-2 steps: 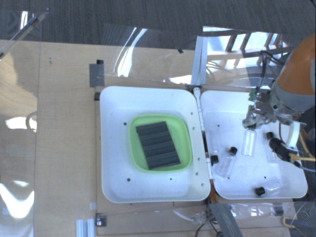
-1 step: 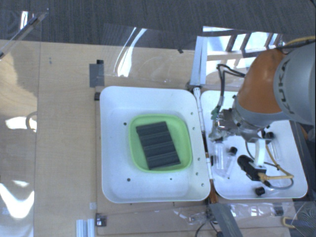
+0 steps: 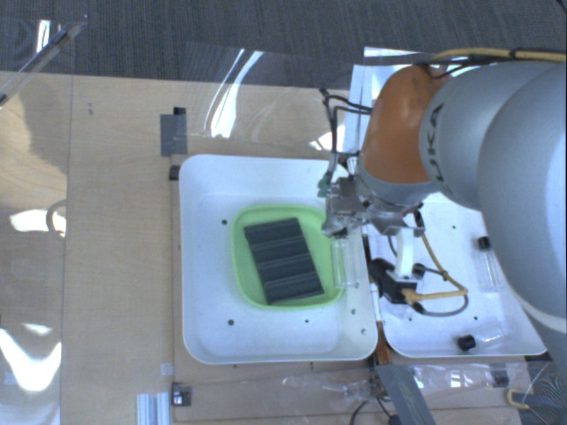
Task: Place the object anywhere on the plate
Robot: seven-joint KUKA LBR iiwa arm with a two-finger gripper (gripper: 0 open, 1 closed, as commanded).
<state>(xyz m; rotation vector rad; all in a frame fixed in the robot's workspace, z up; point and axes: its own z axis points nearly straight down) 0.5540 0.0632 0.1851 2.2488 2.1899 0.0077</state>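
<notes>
While my wrist hangs over the seam between the two bins, my jaws (image 3: 347,237) sit right of the frame's centre, at the right rim of the green plate (image 3: 244,277). I count two pale fingers (image 3: 344,262) pointing down toward the lower edge of the frame, close together; whether they are parted or closed I cannot tell, and I see nothing between them.

Just left of me lies one dark ribbed block (image 3: 283,260), flat on the plate and turned slightly off square, well inside the plate's rim. There is one plate, and it rests in the middle of the left bin (image 3: 204,326).

Outward again, there are two white bins side by side on the bench (image 3: 106,237). The right bin (image 3: 443,343) holds one small black piece (image 3: 466,342) near the lower right of the frame, and one yellow cable (image 3: 438,301) loops across it under my wrist. My orange band (image 3: 399,131) and grey arm (image 3: 505,175) fill the upper right. One dark bracket (image 3: 174,134) stands on the bench above the left bin's upper left corner.
</notes>
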